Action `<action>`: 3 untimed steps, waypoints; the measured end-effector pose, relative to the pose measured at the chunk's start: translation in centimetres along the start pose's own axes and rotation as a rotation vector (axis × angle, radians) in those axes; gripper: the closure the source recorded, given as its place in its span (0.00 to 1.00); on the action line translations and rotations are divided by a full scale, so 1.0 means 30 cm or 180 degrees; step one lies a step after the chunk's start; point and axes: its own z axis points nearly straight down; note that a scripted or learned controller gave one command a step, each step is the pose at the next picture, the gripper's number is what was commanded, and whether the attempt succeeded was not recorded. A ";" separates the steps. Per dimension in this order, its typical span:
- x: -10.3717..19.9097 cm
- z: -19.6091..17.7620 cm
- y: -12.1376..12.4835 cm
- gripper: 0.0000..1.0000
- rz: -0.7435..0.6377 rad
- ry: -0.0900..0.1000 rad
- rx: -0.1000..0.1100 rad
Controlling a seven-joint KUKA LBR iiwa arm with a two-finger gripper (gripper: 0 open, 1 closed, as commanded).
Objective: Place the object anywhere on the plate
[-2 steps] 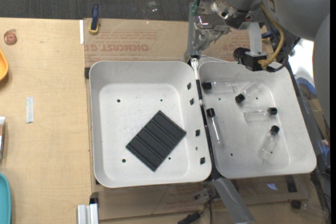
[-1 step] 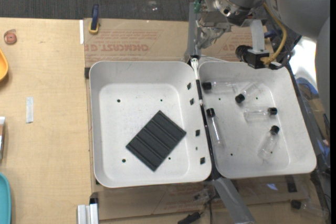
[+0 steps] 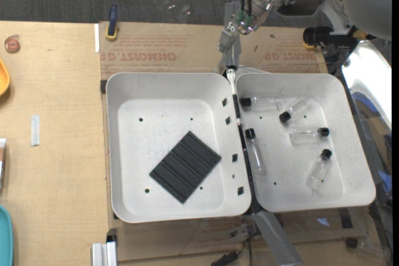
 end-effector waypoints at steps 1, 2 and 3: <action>-0.001 0.000 0.000 0.00 0.0002 0.0000 0.0000; -0.007 -0.029 -0.002 1.00 0.0016 -0.0005 -0.0003; -0.007 -0.029 -0.002 0.00 0.0016 -0.0005 -0.0002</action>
